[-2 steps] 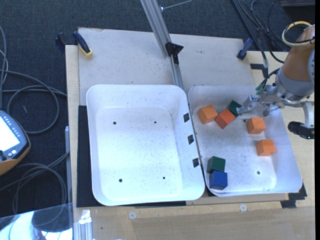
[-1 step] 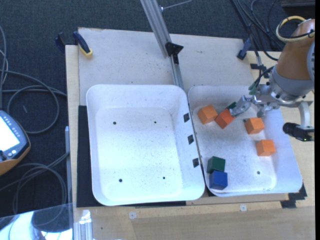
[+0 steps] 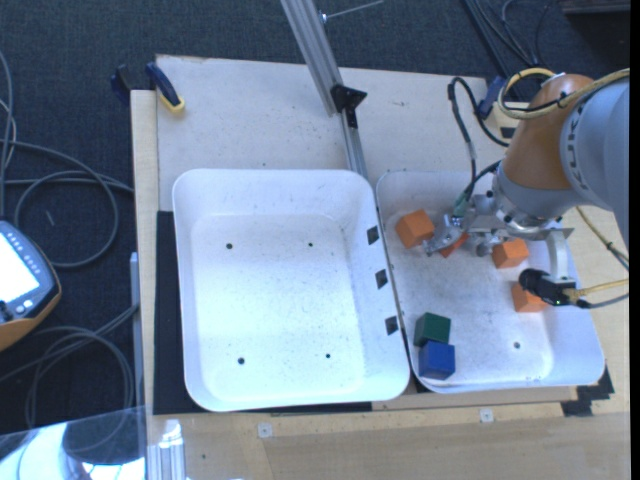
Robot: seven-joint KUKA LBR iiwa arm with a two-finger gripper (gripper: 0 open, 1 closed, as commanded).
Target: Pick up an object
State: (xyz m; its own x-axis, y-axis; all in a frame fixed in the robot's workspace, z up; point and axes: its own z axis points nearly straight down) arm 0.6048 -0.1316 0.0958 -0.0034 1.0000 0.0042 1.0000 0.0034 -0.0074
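Claw [image 3: 448, 243] is hovering low in right bin [image 3: 560, 368] beside orange block [image 3: 414, 229] — can't tell its state; approx. aim risks nudging block away.

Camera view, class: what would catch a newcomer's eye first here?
The grey arm with an orange band reaches in from the right over the right white bin. Its gripper sits low among small orange blocks, while a green block and blue block lie nearer the front.
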